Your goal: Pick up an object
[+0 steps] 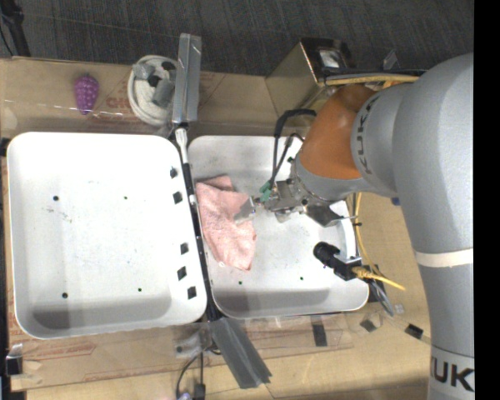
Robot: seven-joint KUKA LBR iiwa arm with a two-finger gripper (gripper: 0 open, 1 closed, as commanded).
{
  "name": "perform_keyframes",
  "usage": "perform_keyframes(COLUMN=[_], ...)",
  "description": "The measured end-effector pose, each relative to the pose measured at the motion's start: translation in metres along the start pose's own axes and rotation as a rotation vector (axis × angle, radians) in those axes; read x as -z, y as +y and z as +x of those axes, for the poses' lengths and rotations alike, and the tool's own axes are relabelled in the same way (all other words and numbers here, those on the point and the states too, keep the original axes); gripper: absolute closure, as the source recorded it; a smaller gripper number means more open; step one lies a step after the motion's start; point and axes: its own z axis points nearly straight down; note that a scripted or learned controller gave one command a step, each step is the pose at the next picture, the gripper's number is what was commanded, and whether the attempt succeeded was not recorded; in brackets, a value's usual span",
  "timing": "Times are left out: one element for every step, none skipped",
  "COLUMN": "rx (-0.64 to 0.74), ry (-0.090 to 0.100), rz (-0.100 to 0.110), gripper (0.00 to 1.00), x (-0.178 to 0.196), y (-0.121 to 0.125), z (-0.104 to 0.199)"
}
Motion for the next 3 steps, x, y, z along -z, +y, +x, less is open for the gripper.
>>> perform_keyframes(rx=[-0.102,0.117,0.186], ry=[0.001,-0.002,-0.003], rz=[-0.006,-0.007,-0.005], gripper=[0.00,0.00,0.00], x=[-0.019,-0.019,-0.020], y=[-0.005,0.054,0.032], z=[-0.036,0.000,0.032])
